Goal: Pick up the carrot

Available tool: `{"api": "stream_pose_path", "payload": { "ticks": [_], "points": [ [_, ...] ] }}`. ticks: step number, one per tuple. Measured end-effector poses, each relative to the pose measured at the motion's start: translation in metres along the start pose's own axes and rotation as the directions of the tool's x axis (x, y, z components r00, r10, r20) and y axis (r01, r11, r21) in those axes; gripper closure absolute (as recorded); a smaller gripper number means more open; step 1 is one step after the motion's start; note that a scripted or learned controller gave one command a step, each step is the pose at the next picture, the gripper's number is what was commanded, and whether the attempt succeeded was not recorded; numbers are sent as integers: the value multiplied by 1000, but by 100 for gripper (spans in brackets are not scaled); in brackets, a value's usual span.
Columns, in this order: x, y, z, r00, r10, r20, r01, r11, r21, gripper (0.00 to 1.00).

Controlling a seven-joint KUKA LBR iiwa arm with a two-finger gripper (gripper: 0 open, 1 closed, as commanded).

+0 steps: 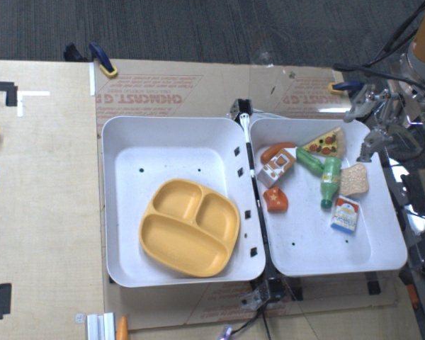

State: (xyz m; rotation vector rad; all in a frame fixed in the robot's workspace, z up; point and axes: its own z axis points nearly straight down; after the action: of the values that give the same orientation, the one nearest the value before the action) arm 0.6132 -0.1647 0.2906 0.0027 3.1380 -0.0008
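The carrot (pixel 277 149), a short orange-red piece, lies at the back left of the right bin (pixel 382 250), partly behind a small orange and white box (pixel 277 167). My gripper (pixel 372 139) hangs over the bin's back right corner, well to the right of the carrot and beside the pizza slice (pixel 326 142). It is above the tan bread slice (pixel 353 180) and touches none of the items.
A red tomato (pixel 275 200), a green bottle (pixel 330 181), a green vegetable (pixel 309 161) and a small carton (pixel 346 214) share the right bin. A yellow divided plate (pixel 191 227) lies in the left bin (pixel 120 190). Blue clamps (pixel 103 59) sit at the bench's back.
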Motion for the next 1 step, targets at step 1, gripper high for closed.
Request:
{"api": "stream_pose_path", "payload": {
  "ticks": [1],
  "points": [
    [5,68,21,968,-250,1,250,968,-2,0]
  ]
}}
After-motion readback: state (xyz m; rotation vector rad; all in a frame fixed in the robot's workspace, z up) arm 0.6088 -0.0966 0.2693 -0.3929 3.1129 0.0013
